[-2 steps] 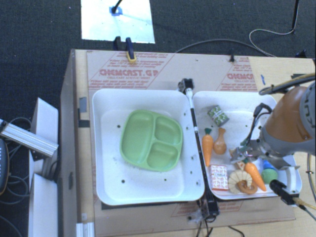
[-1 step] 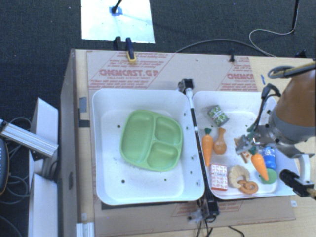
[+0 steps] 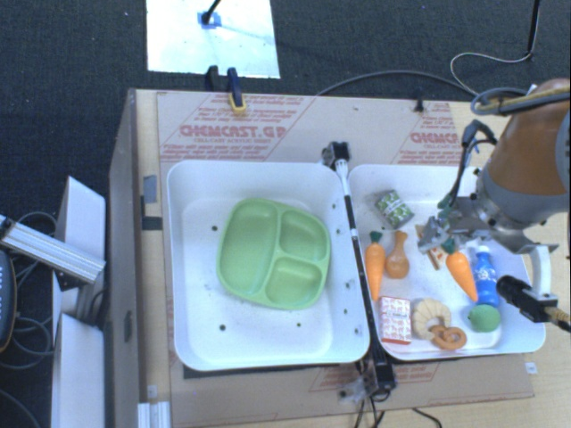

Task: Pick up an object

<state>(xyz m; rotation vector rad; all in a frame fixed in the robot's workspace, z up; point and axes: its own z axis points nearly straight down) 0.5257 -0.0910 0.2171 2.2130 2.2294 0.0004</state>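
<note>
Robot hand (image 3: 434,236) low in right bin (image 3: 419,178), beside toy carrot (image 3: 461,275) | grip unclear | green divided plate (image 3: 274,253) in left bin (image 3: 259,175)

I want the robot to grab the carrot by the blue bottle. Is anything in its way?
Nothing visible lies between them. The gripper hovers just up and left of that carrot, with bare bin floor between. The bottle lies close along the carrot's right side, which could crowd a finger there.

The arm (image 3: 533,163) has a rounded orange band, grey wrist housing and thin black cables.
</note>
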